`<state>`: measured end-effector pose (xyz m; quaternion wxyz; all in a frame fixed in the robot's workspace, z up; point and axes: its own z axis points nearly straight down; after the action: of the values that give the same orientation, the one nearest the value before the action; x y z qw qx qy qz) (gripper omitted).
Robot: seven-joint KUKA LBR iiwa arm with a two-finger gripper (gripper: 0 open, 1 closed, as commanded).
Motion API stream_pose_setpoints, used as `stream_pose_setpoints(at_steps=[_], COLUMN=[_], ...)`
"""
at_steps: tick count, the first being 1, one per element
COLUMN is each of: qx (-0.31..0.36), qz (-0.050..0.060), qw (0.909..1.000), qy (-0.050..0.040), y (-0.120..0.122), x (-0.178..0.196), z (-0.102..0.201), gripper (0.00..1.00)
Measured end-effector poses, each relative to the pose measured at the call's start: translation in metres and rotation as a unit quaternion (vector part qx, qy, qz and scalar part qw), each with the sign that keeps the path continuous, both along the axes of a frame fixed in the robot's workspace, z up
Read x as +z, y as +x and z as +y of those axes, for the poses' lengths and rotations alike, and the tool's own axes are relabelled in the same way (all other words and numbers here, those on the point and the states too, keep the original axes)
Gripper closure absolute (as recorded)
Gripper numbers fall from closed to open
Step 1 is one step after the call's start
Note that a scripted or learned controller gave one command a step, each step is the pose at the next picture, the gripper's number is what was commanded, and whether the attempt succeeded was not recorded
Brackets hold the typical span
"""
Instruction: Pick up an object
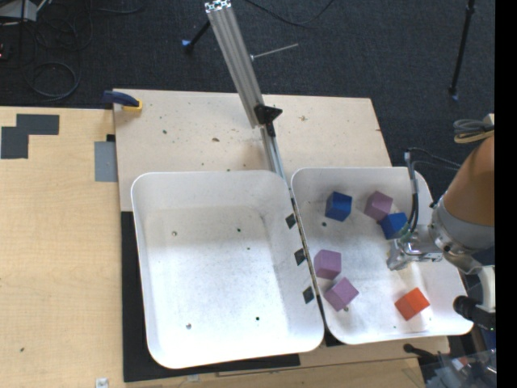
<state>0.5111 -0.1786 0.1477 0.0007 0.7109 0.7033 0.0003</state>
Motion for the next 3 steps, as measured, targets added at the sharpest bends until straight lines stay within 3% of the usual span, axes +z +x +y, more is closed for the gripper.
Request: stream_pose_setpoints(at_steps=[1,3], qx=[0.009,0.008], qz=[-0.001,0.002], qw=[1.0,1.0], qy=[-0.0002,0.0017], y=[0.001,0.044], x=[0.053,0.055], z=[-0.001,0.111], gripper=[1.0,1.0])
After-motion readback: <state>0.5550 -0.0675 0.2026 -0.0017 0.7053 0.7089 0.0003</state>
